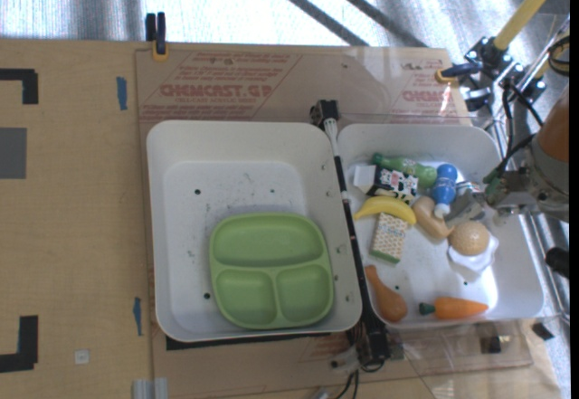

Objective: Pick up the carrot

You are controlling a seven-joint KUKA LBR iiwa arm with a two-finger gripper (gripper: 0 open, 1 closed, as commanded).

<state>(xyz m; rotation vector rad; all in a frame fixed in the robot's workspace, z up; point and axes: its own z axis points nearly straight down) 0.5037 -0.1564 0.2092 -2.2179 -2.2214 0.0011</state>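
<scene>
The carrot (457,306), orange with a small green stub at its left end, lies flat near the front wall of the right bin (525,298). My gripper (472,198) reaches in from the right edge and hovers over the middle of that bin. It is just right of a blue bottle (444,185) and above a round tan bun (469,237). The gripper is well behind the carrot and apart from it.
The right bin also holds a banana (386,209), a green bottle (403,166), a cow-print carton (395,182), a cracker box (390,237) and a drumstick (386,295). In the left bin (172,207) there is a green divided plate (270,269).
</scene>
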